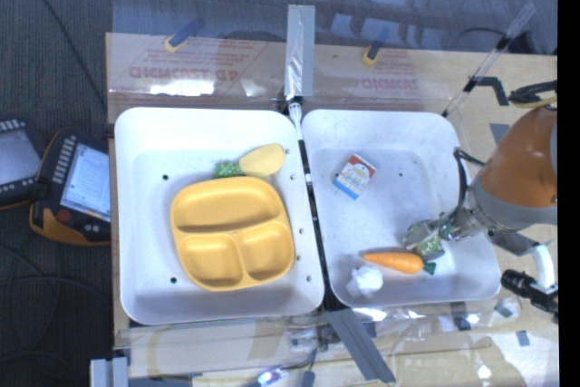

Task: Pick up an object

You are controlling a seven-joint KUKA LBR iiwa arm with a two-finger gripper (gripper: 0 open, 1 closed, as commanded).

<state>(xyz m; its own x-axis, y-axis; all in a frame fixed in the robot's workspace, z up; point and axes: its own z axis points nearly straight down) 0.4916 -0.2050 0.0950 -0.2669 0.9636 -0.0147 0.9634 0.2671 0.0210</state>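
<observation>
In the right bin [390, 127] an orange carrot [392, 262] lies near the front wall, with a small white lump [367, 280] just left of it. A small white, orange and blue box [353, 176] lies toward the bin's middle. My gripper [428, 239] is low in the front right part of this bin, right above the carrot's thick end, beside a small green piece [431, 246]. The arm's orange band [526, 160] hangs over the bin's right wall.
The left bin [136, 195] holds a yellow divided tray [233, 229], a pale yellow rounded object [262, 159] and a small green item [227, 169] at the tray's back edge. A handheld controller [68, 190] lies on the floor to the left.
</observation>
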